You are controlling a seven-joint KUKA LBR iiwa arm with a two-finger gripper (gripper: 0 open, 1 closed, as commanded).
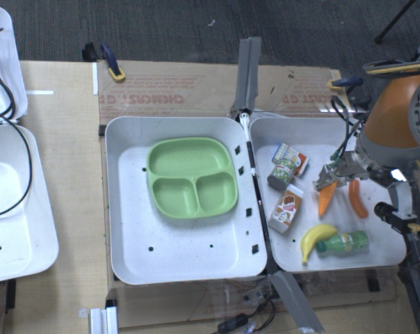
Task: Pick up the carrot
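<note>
The carrot [325, 200] is a short orange piece lying near the middle of the right bin [384, 256], pointing toward the front. My gripper [327, 181] hangs at the carrot's far end, right over its top, reaching in from the right under the arm's orange band [398, 113]. The gripper's body hides where it meets the carrot, so I cannot see whether they touch.
Just right of the carrot lies an orange-red sausage [357, 199]. To its left are small cartons [289, 160] [286, 209] and a grey block [280, 180]. In front lie a banana [313, 239] and a green bottle [343, 243]. The left bin [126, 242] holds a green divided plate [193, 177].
</note>
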